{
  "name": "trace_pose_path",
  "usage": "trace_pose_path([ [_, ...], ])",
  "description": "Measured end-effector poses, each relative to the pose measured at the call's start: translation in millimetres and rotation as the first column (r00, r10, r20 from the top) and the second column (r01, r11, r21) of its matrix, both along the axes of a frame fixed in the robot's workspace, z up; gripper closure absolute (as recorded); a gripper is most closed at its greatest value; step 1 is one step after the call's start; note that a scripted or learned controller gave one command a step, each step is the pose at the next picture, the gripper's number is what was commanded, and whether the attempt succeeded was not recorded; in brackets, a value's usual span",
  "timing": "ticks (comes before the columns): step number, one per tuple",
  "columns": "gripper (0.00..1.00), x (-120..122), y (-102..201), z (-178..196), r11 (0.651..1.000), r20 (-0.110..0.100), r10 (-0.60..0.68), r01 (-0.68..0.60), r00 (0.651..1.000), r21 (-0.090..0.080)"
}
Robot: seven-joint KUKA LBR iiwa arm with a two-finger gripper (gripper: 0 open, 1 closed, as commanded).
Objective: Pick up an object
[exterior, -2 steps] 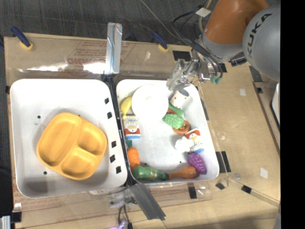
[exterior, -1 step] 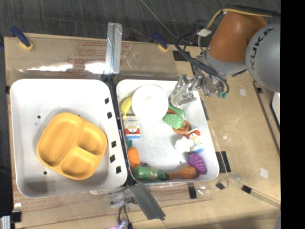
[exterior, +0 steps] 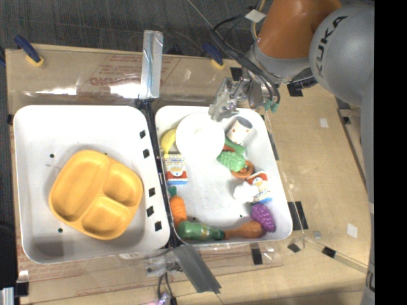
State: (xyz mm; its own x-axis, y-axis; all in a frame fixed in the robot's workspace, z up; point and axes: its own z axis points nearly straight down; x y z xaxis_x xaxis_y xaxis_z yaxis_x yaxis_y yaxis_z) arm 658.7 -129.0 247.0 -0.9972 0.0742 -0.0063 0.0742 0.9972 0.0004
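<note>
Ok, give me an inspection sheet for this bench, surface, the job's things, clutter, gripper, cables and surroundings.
Surface: wooden bench bearing two white bins, taped and clamped.
Job's things: right bin holds a white plate, banana, carrot, purple grapes and other toy foods.
Clutter: yellow divided tray in left bin.
Gripper: gripper above the right bin's far rim; nothing seen between its fingers.
Cables: black cables by the wrist.
Surroundings: dark floor beyond.

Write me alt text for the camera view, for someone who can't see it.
A grey robot arm reaches from the right, its gripper above the far edge of the right bin, which holds toy food: a white plate, grapes, a carrot. The left bin holds a yellow divided tray.
</note>
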Motion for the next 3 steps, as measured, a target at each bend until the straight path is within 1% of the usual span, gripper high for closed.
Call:
trace_pose_path([
  [1,1.0,-25,-67,81,0.967,0.001,-0.256,0.256,0.967,-0.002],
  [2,1.0,-49,3,-17,0.991,-0.01,-0.131,0.131,0.991,0.001],
  [3,1.0,-18,-8,21,0.948,-0.003,-0.32,0.32,0.948,-0.001],
])
